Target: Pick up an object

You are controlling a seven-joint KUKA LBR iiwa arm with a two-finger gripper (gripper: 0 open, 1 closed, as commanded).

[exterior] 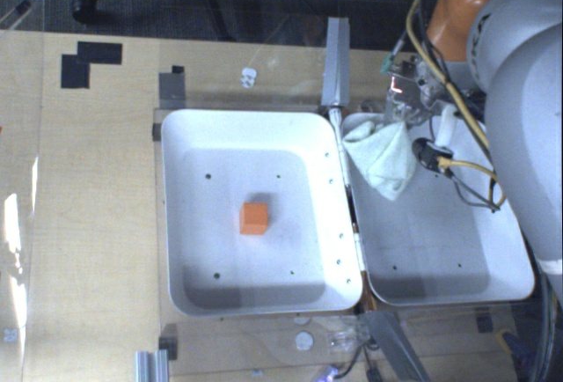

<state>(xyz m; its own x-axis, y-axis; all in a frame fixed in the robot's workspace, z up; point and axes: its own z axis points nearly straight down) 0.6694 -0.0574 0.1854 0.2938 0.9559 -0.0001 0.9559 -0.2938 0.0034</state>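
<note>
While the gripper [398,112] hangs over the far left corner of the right bin [457,275] pinching a white cloth [383,156] that droops from its fingers, seemingly lifted clear, 1 orange block [254,218] sits mid-floor in the left bin [185,195].

Materials and finishes. Tool [406,100]: dark metal parts with a dull sheen, wrapped by glossy black and yellow cables [457,167]. Directly below the tool: white cloth [380,158], soft, creased, matt. Under the tool, the right bin [457,270], and to its left the left bin [308,151]: smooth white plastic, faintly satin. In the left bin, well apart from the tool: orange block [254,218], matt, with a smooth look. Between the bins, beside the tool: grey metal rail [335,63], brushed. Table [88,222]: pale wood grain, lightly glossy. Arm [523,99] behind the tool: smooth grey casing.
</note>
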